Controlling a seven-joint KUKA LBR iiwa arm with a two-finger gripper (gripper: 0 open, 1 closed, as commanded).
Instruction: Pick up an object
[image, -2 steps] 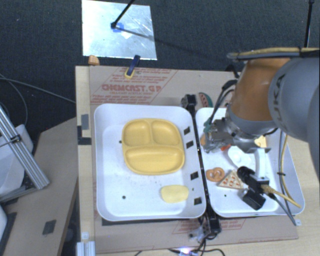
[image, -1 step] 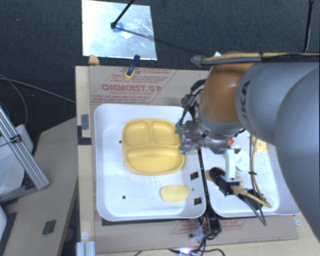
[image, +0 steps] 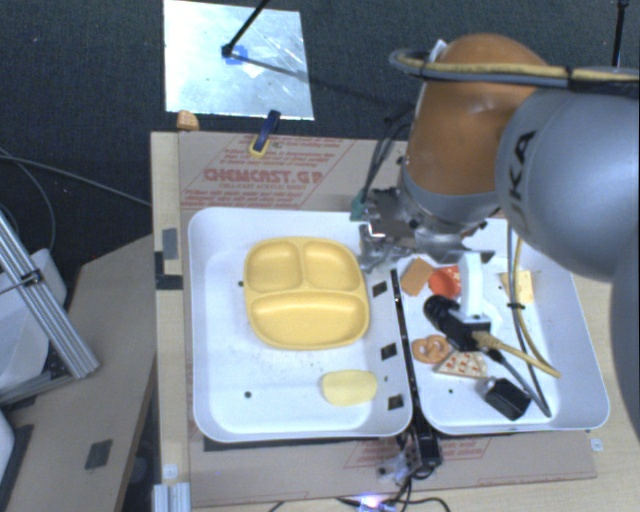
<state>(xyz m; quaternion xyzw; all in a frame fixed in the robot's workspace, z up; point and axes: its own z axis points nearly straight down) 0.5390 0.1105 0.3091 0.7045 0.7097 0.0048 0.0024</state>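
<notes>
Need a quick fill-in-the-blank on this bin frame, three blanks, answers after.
1. The yellow divided plate lies in the ____ bin.
2. The plate has ____ compartments.
3. The pretzel lies in the ____ bin, beside the pizza slice.

Missing words: left; three; right

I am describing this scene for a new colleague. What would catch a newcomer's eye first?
First the large grey arm with its orange band, looming over the upper right. Then the yellow divided plate in the middle of the left bin, with a pale yellow oval piece below it. The right bin holds a cluster of small items, among them a pretzel and a pizza slice.
</notes>
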